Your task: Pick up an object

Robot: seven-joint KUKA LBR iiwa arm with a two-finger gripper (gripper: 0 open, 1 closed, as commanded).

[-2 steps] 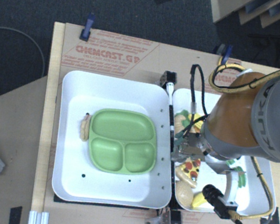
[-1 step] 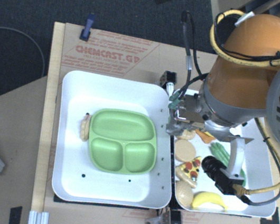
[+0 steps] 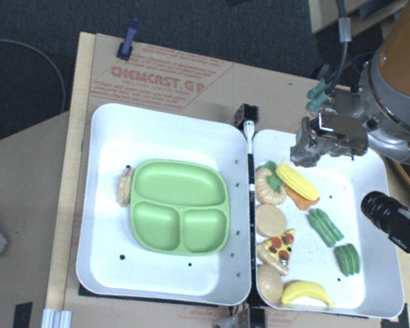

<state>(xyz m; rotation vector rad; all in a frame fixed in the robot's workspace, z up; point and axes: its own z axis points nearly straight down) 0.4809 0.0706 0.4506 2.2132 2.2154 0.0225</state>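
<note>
Hovering near the yellow plastic corn cob (image 3: 298,182), the fingers (image 3: 306,155) look empty, perhaps open; lower squarely.

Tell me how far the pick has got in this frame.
Nothing looks picked yet. The gripper hangs over the far end of the right bin, just above the corn cob; I see nothing between its jaws. The banana, pizza slice and green beans lie in the bin. Descent, grasp and lift remain.
</note>
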